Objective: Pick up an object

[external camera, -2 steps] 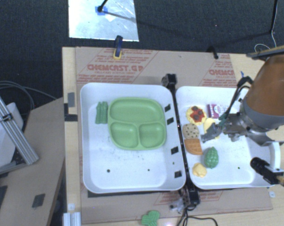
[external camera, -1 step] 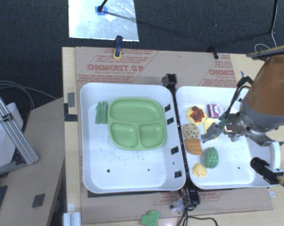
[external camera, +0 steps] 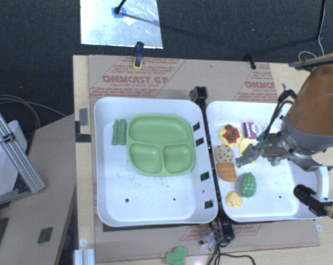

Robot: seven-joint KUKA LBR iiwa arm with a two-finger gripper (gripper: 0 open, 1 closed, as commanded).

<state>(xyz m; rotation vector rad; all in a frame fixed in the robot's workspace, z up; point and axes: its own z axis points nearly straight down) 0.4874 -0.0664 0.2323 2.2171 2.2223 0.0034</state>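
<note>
Approach step: hand (external camera: 248,158) hovers low in right bin (external camera: 276,210) amid toy food, finger state unclear. Next move calls for centring over green piece (external camera: 247,184).

Inspector A: The grey-and-orange robot arm (external camera: 320,106) is cut off by the right edge. Its two-finger metal gripper (external camera: 244,159) overlaps the pale yellow toy piece (external camera: 245,146); finger state indeterminate.

Inspector B: Agreed. The purple-and-white printed packet (external camera: 253,129), just above that yellow piece, is partly covered by the arm's cable; print illegible. The green plastic item (external camera: 177,255) is clipped at the bottom edge.
</note>
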